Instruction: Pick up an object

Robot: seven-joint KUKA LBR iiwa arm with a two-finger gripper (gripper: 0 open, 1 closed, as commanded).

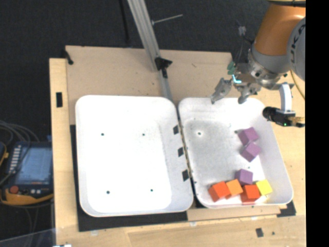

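My gripper (pixel 227 97) hangs over the far rim of the right bin (pixel 205 153), its two fingers spread apart with nothing between them. Two purple blocks (pixel 250 143) lie stacked near the bin's right side, well below the gripper. Along the near edge sit another purple block (pixel 245 176), two orange blocks (pixel 226 189), a red-orange block (pixel 251 192) and a yellow block (pixel 264 187).
The left bin (pixel 126 153) lies beside the right one, joined by black clips. A slanted metal rail (pixel 146 35) runs from the top toward the bins' junction. A black fitting (pixel 280 116) juts out by the right bin's far right corner.
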